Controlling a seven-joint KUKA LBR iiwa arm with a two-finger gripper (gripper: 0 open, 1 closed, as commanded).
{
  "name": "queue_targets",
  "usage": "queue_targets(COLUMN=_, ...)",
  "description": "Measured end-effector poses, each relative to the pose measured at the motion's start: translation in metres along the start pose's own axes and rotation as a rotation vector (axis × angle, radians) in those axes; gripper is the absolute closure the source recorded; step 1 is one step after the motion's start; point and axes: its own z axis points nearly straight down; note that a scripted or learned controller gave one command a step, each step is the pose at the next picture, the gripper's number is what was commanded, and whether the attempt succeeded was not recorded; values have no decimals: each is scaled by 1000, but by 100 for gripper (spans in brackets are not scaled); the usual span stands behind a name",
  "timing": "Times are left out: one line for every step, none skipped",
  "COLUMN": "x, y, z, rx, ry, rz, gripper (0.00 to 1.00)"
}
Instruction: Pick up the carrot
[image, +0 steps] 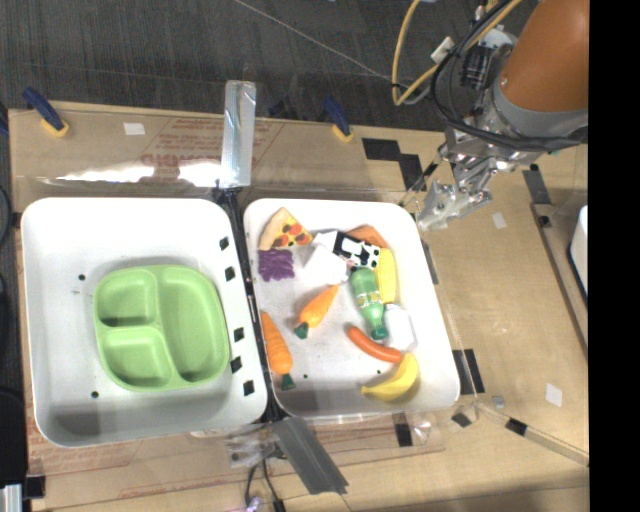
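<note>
Two carrots lie in the right bin (430, 300). One carrot (318, 306) rests slanted near the bin's middle, its green stub pointing down-left. The other carrot (276, 347) lies along the bin's left wall, green end toward the front. My gripper (446, 204) hangs outside the bin, just past its far right corner and well away from both carrots. Nothing shows in it.
The right bin also holds a pizza slice (285, 230), purple grapes (276, 264), a green bottle (367, 300), a red-orange pepper (375, 345), a banana (395, 380) and a black-and-white toy (355, 248). A green divided plate (160, 327) sits in the left bin (50, 250).
</note>
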Motion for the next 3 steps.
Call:
queue_targets(x=-1, y=-1, z=-11, rx=2, ry=-1, rz=-3, gripper=100)
queue_targets(x=-1, y=-30, z=-140, rx=6, ry=2, rz=-191, gripper=100)
queue_targets(x=-1, y=24, z=-5, rx=-9, ry=-4, rz=-280, gripper=100)
